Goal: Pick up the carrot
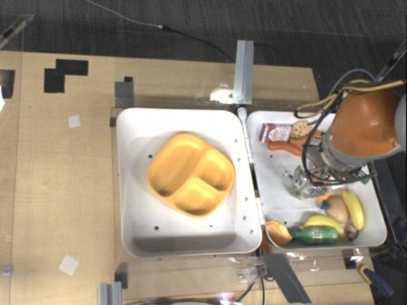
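Note:
The carrot (284, 147) is an orange stick lying flat in the right bin (276, 196), near its far left corner, just below a small snack box (280, 132). My gripper (304, 185) hangs under the orange wrist band (365, 126), low over the middle of the right bin's floor. It is a little to the right of the carrot and nearer the front, apart from it. Nothing is visibly held in it.
Along the right bin's front edge lie a pastry (278, 232), a green item (316, 235), two bananas (353, 208), and a brown lump (337, 213) with a small orange piece (324, 203) beside it. The left bin (137, 170) holds a yellow divided plate (191, 173).

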You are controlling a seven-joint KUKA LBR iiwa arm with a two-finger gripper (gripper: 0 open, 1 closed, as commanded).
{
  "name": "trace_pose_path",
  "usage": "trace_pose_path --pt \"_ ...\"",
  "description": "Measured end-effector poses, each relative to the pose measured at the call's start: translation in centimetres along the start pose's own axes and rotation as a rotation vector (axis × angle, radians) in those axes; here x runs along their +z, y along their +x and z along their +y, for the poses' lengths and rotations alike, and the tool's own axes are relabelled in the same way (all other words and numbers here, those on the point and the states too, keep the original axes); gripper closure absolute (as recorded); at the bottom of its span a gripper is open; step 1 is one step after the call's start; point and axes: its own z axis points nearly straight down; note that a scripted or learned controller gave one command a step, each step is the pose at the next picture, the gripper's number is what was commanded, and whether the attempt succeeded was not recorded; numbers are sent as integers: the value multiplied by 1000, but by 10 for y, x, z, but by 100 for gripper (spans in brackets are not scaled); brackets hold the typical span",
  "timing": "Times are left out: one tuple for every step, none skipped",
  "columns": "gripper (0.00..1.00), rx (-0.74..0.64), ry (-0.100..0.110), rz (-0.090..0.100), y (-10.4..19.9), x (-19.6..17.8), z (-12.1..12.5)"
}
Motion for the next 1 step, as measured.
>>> trace_pose_path --pt "100 8 -1 1 48 1 -56"
